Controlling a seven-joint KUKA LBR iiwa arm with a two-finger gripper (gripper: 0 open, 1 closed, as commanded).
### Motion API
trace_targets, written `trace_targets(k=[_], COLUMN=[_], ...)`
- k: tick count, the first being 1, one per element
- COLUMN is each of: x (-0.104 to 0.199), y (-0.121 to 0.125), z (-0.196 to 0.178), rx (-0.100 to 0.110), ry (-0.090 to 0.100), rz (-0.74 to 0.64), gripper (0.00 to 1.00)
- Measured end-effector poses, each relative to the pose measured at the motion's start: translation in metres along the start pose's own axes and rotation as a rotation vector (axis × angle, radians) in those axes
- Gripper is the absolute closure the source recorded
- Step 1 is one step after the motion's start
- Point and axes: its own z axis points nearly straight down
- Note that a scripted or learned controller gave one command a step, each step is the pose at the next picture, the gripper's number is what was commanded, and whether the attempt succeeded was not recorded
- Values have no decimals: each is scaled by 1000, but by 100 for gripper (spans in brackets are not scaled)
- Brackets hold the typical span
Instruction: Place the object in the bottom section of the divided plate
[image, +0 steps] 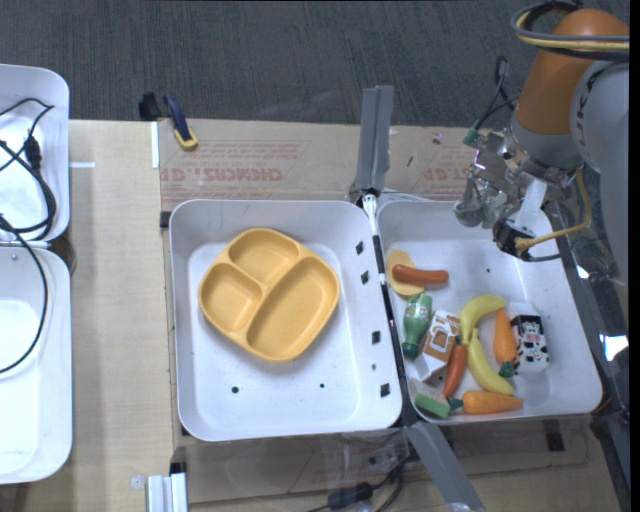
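We see gripper (490, 205) above right bin (580, 395) far edge; finger state unclear, nothing visibly held. Toy food heaped at near edge; yellow divided plate (268, 292) in left bin (190, 330). Risk: clutter makes us snag neighbouring banana (482, 335).

The bench (110, 300) carries two white bins side by side: left bin (190, 330), right bin (575, 300).
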Motion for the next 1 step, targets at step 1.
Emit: trace_targets(k=[1], x=[34], y=[-17], z=[-117], rx=[0], ry=[0], rz=[59], gripper=[100])
